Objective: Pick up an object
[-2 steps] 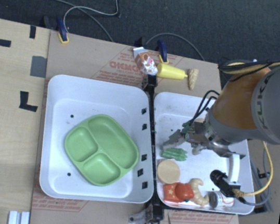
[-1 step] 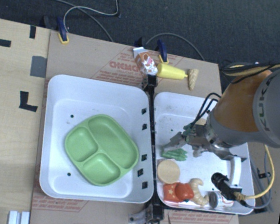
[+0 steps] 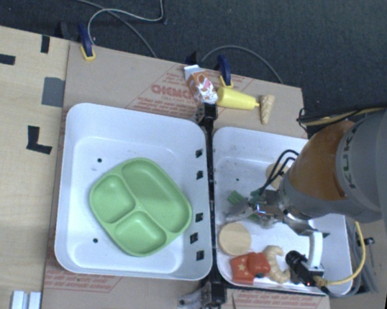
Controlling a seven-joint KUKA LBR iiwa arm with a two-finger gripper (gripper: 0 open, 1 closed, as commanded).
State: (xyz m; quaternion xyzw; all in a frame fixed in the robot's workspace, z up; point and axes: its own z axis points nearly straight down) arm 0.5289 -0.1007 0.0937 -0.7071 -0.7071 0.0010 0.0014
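Observation:
In the right bin (image 3: pixel 246 153) lie a tan round disc (image 3: pixel 234 238), a red object (image 3: pixel 247 266), a cream curved piece (image 3: pixel 277 263) and a small green item (image 3: pixel 237 198). The arm comes in from the right, its orange band above the wrist. My gripper (image 3: pixel 249 208) hangs low over the middle of this bin, right by the green item and just above the tan disc. The arm's body hides the bin's right half. I cannot make out how the fingers stand.
The left bin (image 3: pixel 80 132) holds a green three-compartment plate (image 3: pixel 140 206). On the cardboard behind the bins lie a yellow banana-like toy (image 3: pixel 237 100), a small packet (image 3: pixel 199 82) and a tan piece (image 3: pixel 265 108). Cables run along the back.

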